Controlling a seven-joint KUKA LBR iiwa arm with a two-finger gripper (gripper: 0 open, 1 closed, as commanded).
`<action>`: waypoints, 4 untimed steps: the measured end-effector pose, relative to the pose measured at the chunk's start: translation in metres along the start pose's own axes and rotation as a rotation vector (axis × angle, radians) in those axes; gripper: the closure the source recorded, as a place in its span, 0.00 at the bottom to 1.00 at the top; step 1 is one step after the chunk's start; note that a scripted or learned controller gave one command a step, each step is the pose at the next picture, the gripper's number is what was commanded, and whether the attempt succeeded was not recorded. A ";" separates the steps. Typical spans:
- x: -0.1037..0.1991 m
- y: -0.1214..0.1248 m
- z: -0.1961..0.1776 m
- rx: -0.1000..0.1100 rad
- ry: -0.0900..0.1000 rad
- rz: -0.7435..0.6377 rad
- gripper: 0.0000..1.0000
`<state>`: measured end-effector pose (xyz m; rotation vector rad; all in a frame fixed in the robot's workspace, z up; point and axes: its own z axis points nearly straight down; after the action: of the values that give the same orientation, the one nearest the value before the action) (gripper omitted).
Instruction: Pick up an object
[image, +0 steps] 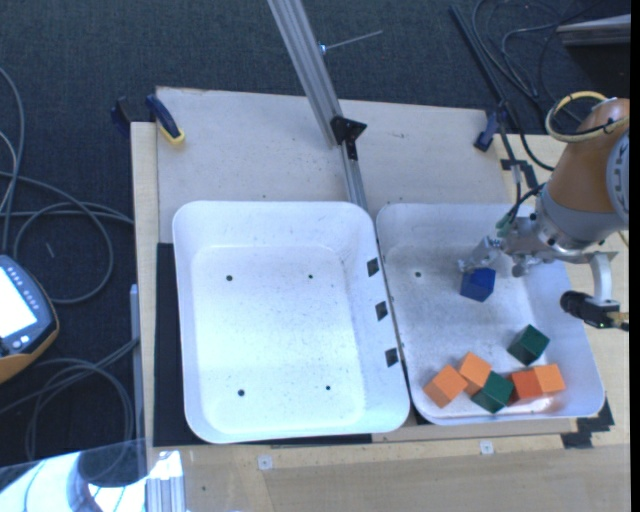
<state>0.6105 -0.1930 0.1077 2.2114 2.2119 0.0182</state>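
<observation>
Whether the jaws are spread or pressed together cannot be told; the gripper (492, 252) hangs low in the right bin (420, 232), just above and beside a blue cube (478, 285), and nothing shows the cube pinched. The step in hand looks like the approach or the grasp itself. Orange cubes (462, 376) and green cubes (527, 343) lie well apart near the bin's front corner. Next, the arm likely needs to centre over the blue cube, pinch it and lift straight.

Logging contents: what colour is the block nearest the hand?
Blue, seen in the camera view.
</observation>
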 end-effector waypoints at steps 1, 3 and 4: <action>0.019 -0.015 0.004 0.012 0.002 -0.002 0.00; 0.047 -0.052 0.007 0.022 0.004 0.001 0.00; 0.047 -0.050 -0.004 0.017 0.003 0.001 1.00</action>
<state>0.5606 -0.1458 0.1105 2.2219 2.2214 0.0025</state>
